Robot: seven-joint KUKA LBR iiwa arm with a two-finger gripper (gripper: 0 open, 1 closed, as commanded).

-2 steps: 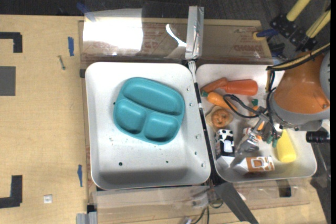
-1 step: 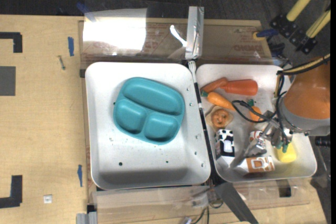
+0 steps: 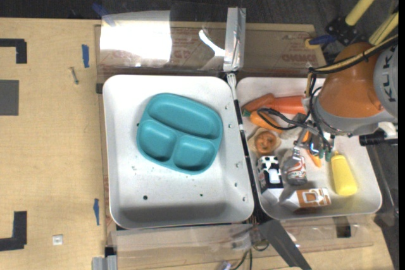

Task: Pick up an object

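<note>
Orange-banded arm [image 3: 345,88] low over right bin [image 3: 373,199], landmark. Gripper [image 3: 302,158] down among clutter at bin centre; finger state: cannot tell. Yellow bottle [image 3: 343,174] just right, orange toy [image 3: 275,104] toward far-left corner. Step judged: descent/grasp attempt. Next: close, lift straight, verify hold.

My gripper [image 3: 296,164] hangs low in the right bin [image 3: 373,199], among a yellow bottle [image 3: 343,174], a small orange-and-white carton [image 3: 314,197], a black-and-white piece [image 3: 271,171] and a round brown thing [image 3: 266,140]. A long orange object [image 3: 276,102] lies near the bin's far wall. In the left bin [image 3: 126,199] a teal divided plate [image 3: 180,132] lies alone.
</note>
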